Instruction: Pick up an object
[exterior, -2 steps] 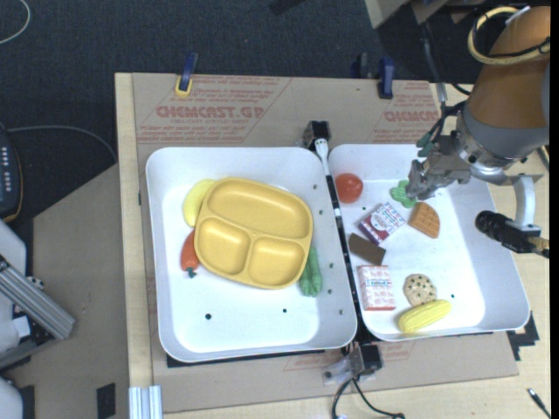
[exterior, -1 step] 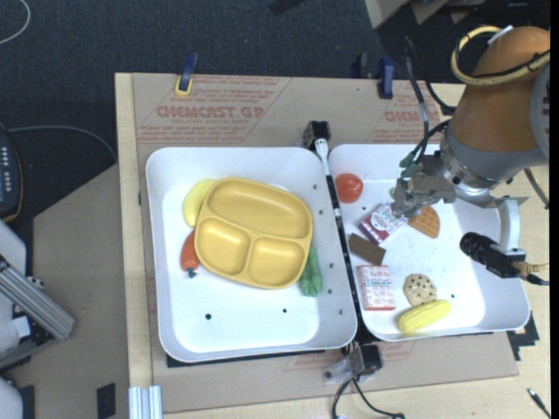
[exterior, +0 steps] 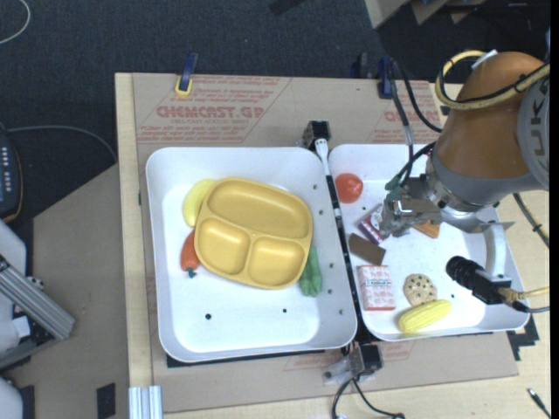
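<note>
Fingers' spread we cannot tell: gripper (exterior: 395, 219) sits low over the red-white packet (exterior: 374, 226), whose right side the wrist hides.

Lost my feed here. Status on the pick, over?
Gripper low in right bin, over a small packet. Grip unconfirmed. Brown bar and tomato close by.

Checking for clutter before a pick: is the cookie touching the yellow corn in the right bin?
Apart. The camera view shows a thin strip of white bin floor between the cookie and the yellow corn just below it.
</note>
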`<state>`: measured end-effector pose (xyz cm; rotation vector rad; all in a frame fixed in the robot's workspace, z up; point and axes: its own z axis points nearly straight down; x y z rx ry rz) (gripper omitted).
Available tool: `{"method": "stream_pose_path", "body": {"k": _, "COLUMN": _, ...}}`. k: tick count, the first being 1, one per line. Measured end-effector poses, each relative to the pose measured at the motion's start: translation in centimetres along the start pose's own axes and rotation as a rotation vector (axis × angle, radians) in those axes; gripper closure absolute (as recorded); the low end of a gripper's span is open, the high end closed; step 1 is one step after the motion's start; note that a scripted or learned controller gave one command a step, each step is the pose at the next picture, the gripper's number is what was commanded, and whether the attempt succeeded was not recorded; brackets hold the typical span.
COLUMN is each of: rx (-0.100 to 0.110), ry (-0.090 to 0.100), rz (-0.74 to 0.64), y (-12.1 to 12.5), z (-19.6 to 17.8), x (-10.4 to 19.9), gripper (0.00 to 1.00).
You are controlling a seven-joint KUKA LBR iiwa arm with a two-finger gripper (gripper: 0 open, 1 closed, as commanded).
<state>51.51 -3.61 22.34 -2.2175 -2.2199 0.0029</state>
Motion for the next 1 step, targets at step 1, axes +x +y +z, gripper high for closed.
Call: {"method": "stream_pose_path", "body": {"k": 1, "rx": -0.007, "ry": -0.002, "rz": 0.0, "y": 1.43, "z": -0.99, "x": -0.51, "gripper": 1.0}}
